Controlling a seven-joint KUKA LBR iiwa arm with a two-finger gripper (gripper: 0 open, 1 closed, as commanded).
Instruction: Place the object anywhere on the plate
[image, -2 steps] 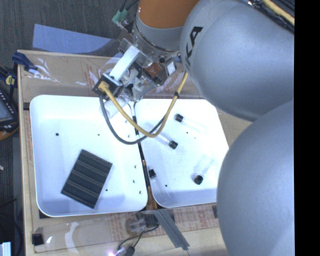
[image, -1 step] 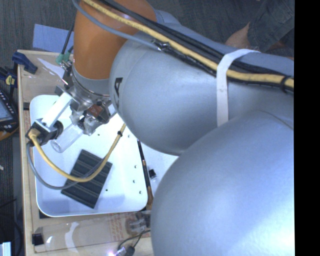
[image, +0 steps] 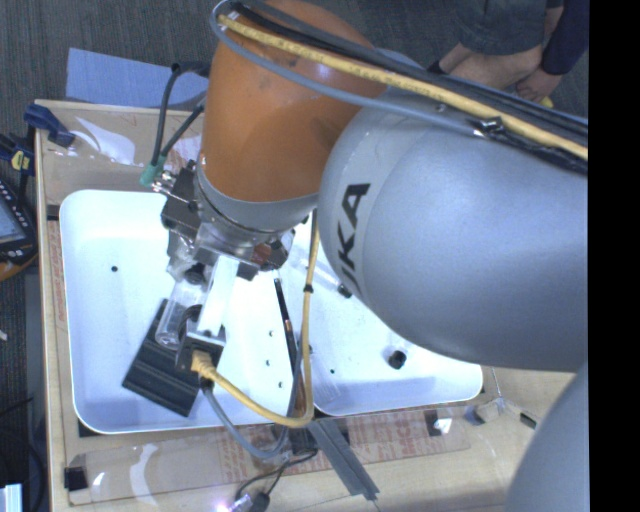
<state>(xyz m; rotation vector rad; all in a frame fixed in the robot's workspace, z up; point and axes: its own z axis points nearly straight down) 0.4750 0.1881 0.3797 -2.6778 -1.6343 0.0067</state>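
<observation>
Object and plate cannot be made out; both may be hidden beneath the arm (image: 420, 200). The tool (image: 165, 365) is seen low in the left bin (image: 95, 300), its dark end by the bin's floor. Its grip cannot be judged. A grasp should be confirmed before any lift is made.
</observation>
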